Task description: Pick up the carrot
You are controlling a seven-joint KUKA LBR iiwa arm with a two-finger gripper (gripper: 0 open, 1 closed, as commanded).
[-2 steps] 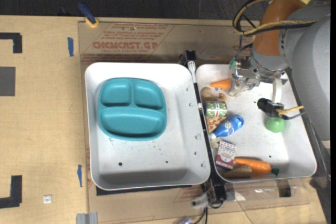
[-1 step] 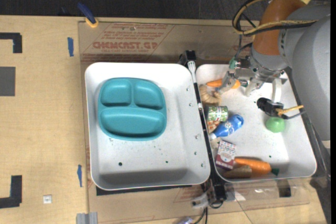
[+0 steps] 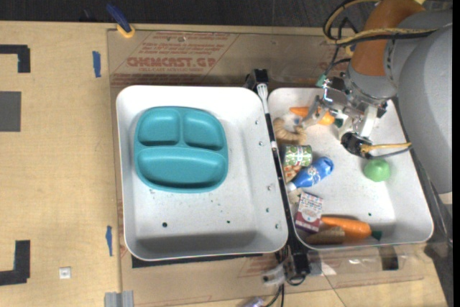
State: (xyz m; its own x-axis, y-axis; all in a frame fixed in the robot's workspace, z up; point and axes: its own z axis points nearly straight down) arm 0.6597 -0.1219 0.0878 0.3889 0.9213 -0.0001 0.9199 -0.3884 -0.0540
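Orange and untouched, the carrot [image 3: 346,227] lies along the near wall of the right bin [image 3: 410,223], just beside a small printed carton [image 3: 310,211], so the pick is still to do. Well beyond it, at the bin's far end, hangs the gripper [image 3: 338,106]; its opening cannot be told

Even, fairly bright overhead light covers the scene, leaving the white bins [image 3: 194,241] pale and slightly washed out, with soft grey shading along their inner walls. The teal tray [image 3: 181,149] carries a mild sheen. Shadows are short and diffuse, darkest beneath the bins' lower edges. The tabletop [image 3: 50,176] looks flat and matte. Detail is soft and grainy throughout, and small items in the right bin blur together.
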